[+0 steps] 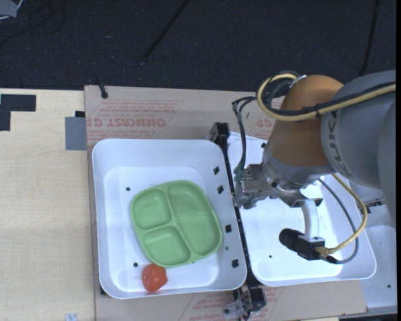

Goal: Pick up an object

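Arm reaching in over right bin (361, 263); gripper (247, 191) hanging near divider, open or closed impossible to tell. Candidate objects lying in left bin (110, 179): green divided plate (177, 223), small red object (154, 277) just beside plate's near edge. Advice: crossing divider, centring above red object before descending.

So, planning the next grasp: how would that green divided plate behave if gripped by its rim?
The green plate looks moulded and stiff, so it probably won't flop. It looks wide and shallow, so a rim grip may tilt it. Its smooth surface could slip.
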Action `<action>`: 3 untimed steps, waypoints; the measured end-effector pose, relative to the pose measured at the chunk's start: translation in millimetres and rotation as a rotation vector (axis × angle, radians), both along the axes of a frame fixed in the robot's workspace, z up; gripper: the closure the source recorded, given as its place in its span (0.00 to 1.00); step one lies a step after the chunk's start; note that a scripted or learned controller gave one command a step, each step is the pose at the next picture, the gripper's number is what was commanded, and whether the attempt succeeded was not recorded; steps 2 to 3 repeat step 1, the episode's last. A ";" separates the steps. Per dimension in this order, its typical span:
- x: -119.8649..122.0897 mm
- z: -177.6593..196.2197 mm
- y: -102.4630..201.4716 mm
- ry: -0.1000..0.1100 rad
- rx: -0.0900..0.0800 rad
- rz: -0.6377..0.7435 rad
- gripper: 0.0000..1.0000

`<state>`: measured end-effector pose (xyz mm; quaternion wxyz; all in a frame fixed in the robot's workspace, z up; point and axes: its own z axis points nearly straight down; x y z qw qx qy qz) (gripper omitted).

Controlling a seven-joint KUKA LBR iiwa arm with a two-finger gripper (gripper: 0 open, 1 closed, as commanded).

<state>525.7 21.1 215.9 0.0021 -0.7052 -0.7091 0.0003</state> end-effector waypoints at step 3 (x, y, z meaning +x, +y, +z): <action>10.3 5.4 55.3 0.000 -0.001 -0.001 1.00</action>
